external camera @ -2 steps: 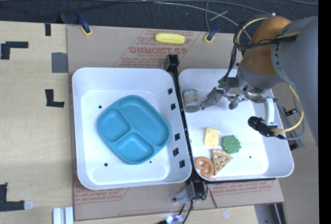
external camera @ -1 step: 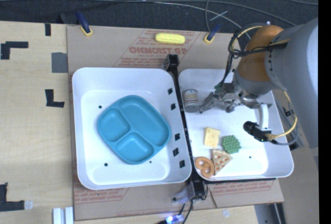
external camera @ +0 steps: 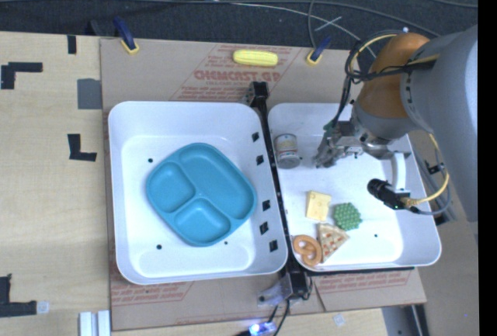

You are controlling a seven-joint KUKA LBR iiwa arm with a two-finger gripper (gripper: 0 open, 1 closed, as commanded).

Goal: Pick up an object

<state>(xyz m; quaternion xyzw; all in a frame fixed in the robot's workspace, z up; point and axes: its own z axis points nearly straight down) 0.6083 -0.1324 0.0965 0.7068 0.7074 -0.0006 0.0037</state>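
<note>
Tin can (external camera: 286, 150) by right bin (external camera: 419, 253) left wall: judged light, stiff, slippery; best gripped across sides. End effector (external camera: 329, 152) near, finger state unclear.

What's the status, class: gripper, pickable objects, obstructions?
Gripper low in right bin, nothing visibly held. Can beside it; cheese, broccoli nearer.
</note>
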